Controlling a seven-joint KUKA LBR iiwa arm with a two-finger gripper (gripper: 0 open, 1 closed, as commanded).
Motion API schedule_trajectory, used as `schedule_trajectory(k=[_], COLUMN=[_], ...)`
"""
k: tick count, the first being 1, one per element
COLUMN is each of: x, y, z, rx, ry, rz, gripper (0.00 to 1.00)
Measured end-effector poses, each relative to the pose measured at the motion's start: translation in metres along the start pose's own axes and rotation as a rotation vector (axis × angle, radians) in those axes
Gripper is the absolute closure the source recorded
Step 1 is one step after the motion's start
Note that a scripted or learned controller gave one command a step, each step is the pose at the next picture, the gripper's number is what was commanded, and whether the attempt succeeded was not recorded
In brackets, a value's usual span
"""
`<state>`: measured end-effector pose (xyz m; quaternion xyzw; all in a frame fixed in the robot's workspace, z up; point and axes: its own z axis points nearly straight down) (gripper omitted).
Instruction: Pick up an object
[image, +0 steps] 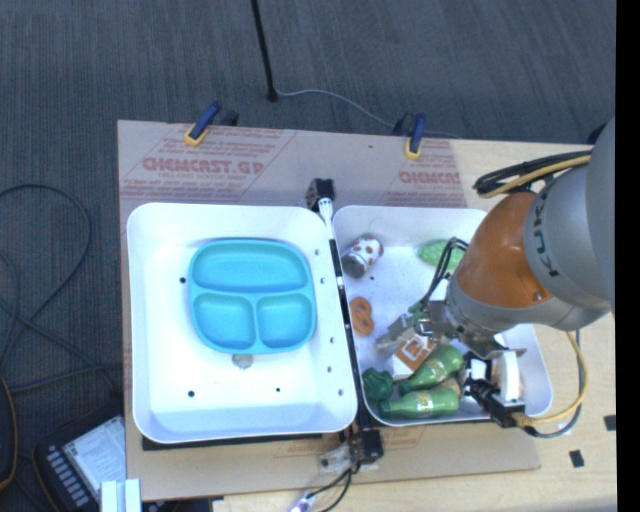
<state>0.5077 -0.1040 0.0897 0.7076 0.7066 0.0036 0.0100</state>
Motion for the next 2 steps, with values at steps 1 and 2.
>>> schedule_trajectory(k=[1,2], x=[-0.001,0.055], y=[0.001,-0.022], z=[-0.01,-0.095], rx=[-0.002,0.02], ry=[-0.001,0.009], rz=[0.002,-0.002], gripper=[1.0,1.0])
